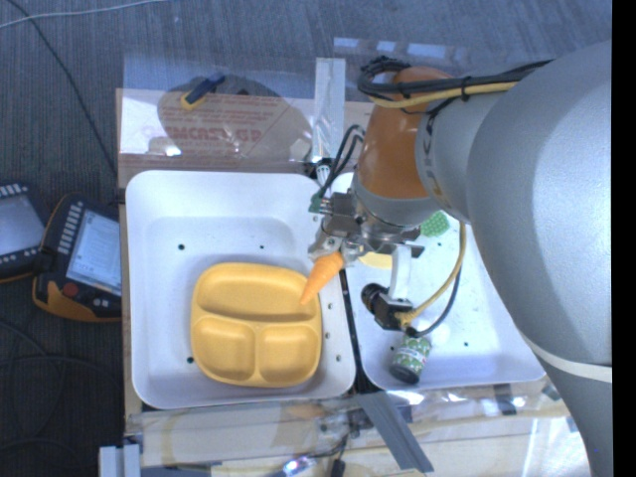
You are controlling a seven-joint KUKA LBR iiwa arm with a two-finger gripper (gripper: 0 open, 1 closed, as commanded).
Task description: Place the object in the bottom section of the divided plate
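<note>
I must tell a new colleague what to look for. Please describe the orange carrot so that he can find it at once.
Find the left white bin with the yellow divided plate in it. At the plate's upper right edge, under the gripper, hangs the carrot. It is the only small, pointed, orange thing there.

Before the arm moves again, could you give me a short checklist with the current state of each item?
1. Carrot at the gripper: ok, it hangs from it, tip angled down-left.
2. Grip secure between the fingers: cannot tell, the wrist hides them.
3. Carrot over the yellow divided plate: ok, its tip overlaps the plate's right rim.
4. Carrot in the plate's bottom section: not ok, it sits by the upper compartment's edge.
5. Plate lying flat in the left bin: ok.
</note>
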